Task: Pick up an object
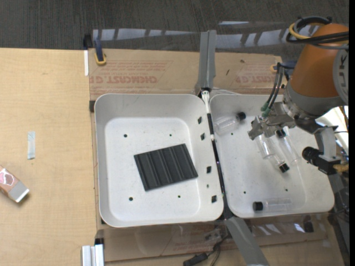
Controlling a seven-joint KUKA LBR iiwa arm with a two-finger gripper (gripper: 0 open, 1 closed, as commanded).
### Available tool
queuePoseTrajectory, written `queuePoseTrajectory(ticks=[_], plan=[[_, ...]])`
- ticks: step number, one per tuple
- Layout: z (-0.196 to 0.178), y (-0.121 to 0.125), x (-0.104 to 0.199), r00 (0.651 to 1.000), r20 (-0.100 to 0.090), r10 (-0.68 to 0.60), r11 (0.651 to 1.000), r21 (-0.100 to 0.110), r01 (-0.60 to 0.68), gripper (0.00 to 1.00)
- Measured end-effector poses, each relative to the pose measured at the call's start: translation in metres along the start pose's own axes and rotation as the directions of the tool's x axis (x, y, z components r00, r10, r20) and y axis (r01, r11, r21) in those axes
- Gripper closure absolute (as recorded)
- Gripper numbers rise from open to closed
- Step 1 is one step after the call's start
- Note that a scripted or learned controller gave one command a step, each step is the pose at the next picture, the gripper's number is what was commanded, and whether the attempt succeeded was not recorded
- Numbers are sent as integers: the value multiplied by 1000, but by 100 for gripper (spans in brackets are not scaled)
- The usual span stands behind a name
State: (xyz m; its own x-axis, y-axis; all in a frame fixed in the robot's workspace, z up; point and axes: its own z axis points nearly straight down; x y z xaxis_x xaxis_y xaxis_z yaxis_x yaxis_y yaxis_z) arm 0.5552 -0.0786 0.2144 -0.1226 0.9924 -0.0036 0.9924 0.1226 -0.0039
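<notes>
Pad (165, 167), dark and ribbed. Lies flat near the middle of the left bin (121, 205), turned a little askew to the walls, touching none of them. Well apart from the tool.

Further left, out on the bare table (44, 93): a small grey strip (31, 145), and below it, at the edge of view, a pink and white packet (12, 185). Behind both bins, brown cardboard (144, 71) with red print.

Across the join between the bins, in the right bin (244, 190): a clear tube (226, 125) near the back left corner, with a small black cap (240, 116) just beside it; cannot tell if joined. Near the front wall, a second tube (274, 205), lying level, black end to the left.

Over the middle of that bin, right of the first tube, the tool (272, 133), low above the floor. Apart or together: cannot tell. Just under it, a clear piece (275, 150) with a black tip, slanting down to the right; cannot tell whether clamped or only lying below.

Rightmost, the arm (316, 65), orange and grey, reaching in from the right, with cables looped at its top.
</notes>
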Motion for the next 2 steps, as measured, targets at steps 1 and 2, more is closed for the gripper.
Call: queuePoseTrajectory(ticks=[1,2], plan=[[-8,0,-1,1000,1,-1,1000,1,1,100],[-16,1,-2,1000,3,-2,1000,2,2,100]])
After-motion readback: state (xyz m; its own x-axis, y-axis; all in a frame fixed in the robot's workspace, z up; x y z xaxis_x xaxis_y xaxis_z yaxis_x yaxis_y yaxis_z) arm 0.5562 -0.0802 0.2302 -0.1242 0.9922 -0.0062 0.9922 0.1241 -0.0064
